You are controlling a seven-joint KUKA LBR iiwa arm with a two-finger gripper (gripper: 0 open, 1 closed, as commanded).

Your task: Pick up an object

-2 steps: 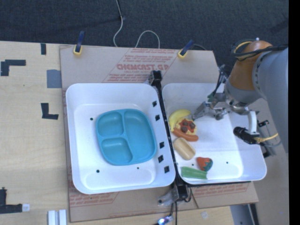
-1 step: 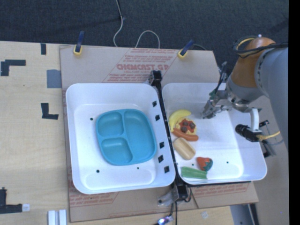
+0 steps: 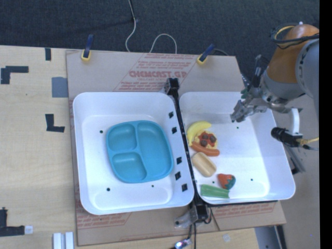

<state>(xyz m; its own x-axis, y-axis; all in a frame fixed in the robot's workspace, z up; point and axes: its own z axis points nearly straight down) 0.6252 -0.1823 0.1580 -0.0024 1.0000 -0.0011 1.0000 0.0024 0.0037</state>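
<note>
Gripper (image 3: 237, 116) over right bin (image 3: 270, 154) (finger state unclear); yellow banana (image 3: 197, 130) curved, near divider.

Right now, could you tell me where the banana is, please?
The banana lies in the right bin, near its left wall, just above the toy hot dog and the bun.

A wide sheet of brown cardboard with red printing (image 3: 155, 74) is lying on the bench as the base for everything. Two small yellow-and-blue clamps (image 3: 86, 53) are gripping its far edge. A thin white cable (image 3: 136, 22) is looping down onto that same far edge. Left of the cardboard, black tape marks (image 3: 52, 123) are sitting on the pale wooden benchtop (image 3: 31, 180).
</note>
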